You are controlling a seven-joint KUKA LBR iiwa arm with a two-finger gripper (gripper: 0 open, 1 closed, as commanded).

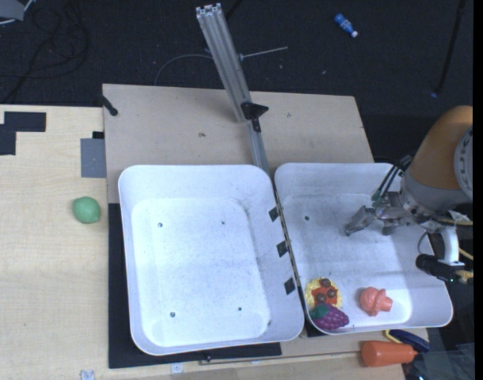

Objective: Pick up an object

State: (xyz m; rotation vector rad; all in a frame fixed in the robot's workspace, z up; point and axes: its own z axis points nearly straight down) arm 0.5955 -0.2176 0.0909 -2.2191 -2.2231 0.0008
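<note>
Camera view: arm reached in from right, gripper [374,222] low over right bin [336,188], fingers spread, grasping nothing. Pink toy [375,300] and purple-yellow toy [327,302] lay near bin's front edge, apart from gripper. Green ball [87,210] sat on bench left.
</note>
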